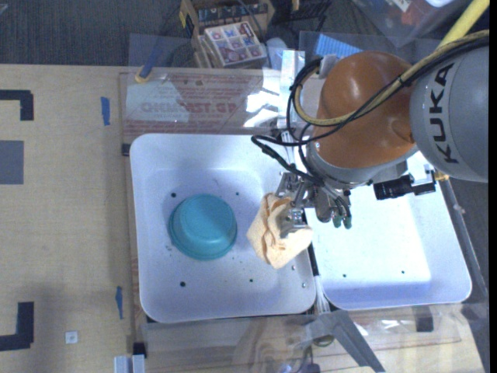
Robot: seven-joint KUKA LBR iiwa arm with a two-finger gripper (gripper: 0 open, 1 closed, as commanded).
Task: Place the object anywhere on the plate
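I see the gripper [297,212] at frame centre clamped on a crumpled yellow cloth [276,235], right of the teal plate [203,225] in the left bin [155,169].

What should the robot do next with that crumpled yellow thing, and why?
Probably carry it left toward the teal plate. The pincer sits right on the crumpled yellow cloth at the left bin's right edge, well apart from the plate. Whether the cloth is truly gripped is unclear, so a small lift first would check.
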